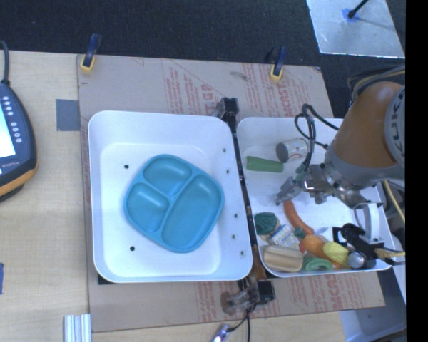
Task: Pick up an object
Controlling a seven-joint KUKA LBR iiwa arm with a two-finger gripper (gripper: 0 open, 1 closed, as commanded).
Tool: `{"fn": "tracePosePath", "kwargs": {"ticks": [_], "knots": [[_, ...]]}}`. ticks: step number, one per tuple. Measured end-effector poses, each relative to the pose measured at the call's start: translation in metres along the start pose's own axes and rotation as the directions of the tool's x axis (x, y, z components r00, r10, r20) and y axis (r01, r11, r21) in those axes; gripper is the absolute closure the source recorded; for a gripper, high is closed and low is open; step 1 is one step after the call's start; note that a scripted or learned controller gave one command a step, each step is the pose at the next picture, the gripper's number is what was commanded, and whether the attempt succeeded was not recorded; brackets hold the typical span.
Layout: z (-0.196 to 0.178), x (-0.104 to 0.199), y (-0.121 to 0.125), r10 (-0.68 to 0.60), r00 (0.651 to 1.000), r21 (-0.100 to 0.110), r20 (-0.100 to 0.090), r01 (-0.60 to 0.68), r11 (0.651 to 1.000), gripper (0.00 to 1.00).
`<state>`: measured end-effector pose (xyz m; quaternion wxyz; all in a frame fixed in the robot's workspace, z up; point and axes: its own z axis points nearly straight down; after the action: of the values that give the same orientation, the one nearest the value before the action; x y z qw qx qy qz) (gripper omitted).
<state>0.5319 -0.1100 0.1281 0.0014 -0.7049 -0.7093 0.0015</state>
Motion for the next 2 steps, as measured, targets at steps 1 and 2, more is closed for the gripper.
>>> {"fn": "tracePosePath", "kwargs": {"ticks": [1, 2], "knots": [[0.037, -0.001, 0.015, 0.0, 1.0, 0.004, -0.001, 0.0, 1.0, 0.0], [0.027, -0.002, 0.015, -0.004, 1.0, 0.005, 0.001, 0.004, 1.0, 1.0]]}}
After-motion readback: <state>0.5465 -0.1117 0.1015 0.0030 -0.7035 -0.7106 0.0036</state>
